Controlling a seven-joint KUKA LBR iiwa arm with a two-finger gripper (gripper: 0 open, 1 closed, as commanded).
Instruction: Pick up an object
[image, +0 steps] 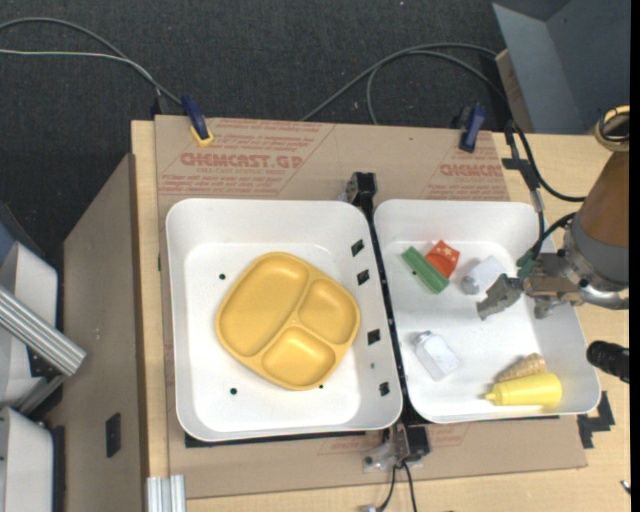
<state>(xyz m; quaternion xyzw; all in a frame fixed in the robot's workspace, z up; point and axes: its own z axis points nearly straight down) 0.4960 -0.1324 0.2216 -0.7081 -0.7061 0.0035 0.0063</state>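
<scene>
Here the gripper (497, 297) hangs over the right bin (560, 405), fingers parted and holding nothing. Just left of it lies a pale translucent object (482, 275); farther left sit an orange block (441, 259) and a green stick (425, 270). Nearer are a white piece (435, 353) and a yellow bottle (525, 388). The left bin (190, 330) holds a yellow divided tray (287, 319).
</scene>
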